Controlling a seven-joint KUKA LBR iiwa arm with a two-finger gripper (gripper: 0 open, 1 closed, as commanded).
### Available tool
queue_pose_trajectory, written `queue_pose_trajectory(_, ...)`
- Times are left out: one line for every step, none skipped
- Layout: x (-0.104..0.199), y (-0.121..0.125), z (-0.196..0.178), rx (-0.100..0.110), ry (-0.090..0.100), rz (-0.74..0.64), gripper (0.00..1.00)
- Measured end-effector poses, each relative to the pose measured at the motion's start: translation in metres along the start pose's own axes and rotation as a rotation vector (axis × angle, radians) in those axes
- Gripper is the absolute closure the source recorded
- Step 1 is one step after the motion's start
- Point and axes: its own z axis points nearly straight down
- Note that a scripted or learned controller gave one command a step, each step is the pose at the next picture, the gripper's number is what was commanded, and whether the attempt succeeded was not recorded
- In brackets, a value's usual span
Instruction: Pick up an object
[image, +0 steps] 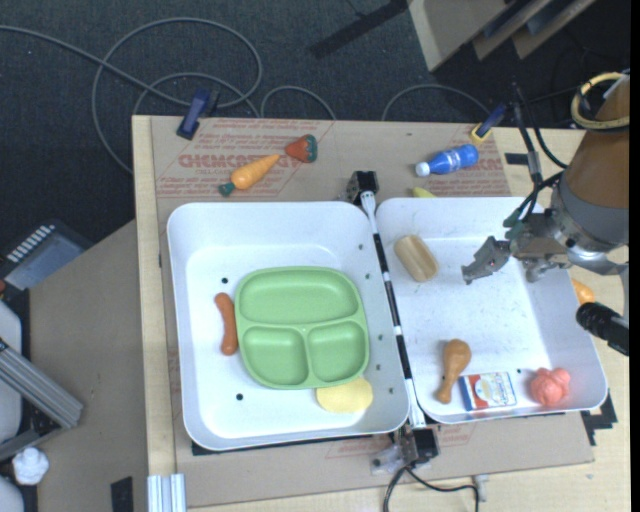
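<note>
The pincer (484, 262) is seen spread wide above the right bin (560, 330), with nothing pinched. A bread roll (415, 257) is found just beside it, near the bin's left wall. A toy chicken leg (452, 367) lies by the front edge.

1. The arm (600, 185) has a rounded grey body with a broad orange band above the wrist.
2. Black cables run along it.
3. The gripper (484, 262) is dull grey metal with two short, angular fingers.
</note>
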Motion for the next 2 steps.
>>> queue_pose_trajectory(0.011,-0.041,0.111,0.002,0.000,0.001,0.00)
queue_pose_trajectory(0.016,-0.039,0.162,0.001,0.001,0.001,0.00)
